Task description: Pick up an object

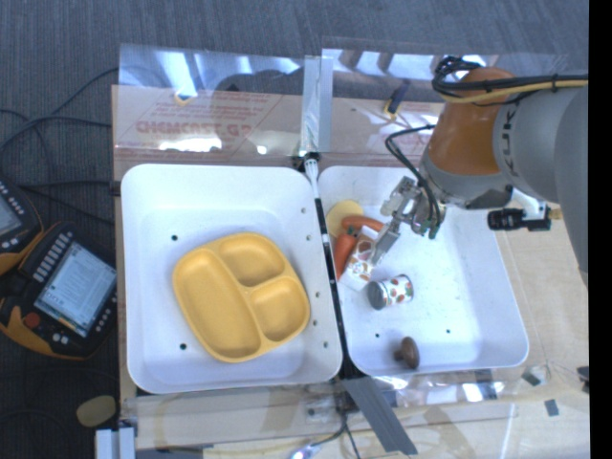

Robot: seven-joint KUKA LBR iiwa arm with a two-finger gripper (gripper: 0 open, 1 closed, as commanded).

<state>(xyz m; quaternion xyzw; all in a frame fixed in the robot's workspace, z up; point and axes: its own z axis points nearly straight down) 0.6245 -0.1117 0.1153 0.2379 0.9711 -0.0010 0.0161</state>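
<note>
End effector (409, 220) fingers spread wide, empty, low over right bin (478, 342) near carrot (344, 250). You've no grasp yet; closing and lifting left.

Yellow divided tray (241, 296) in white bin (143, 352); orange carrot (342, 252); brown lump (407, 353); grey arm (550, 132), orange band (469, 137)

floor: grey carpet (239, 8) | black cables (38, 142) left | bench: cardboard (210, 118), reflective tape

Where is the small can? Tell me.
The small can lies on its side in the right bin, between the carrot and the brown lump.
</note>
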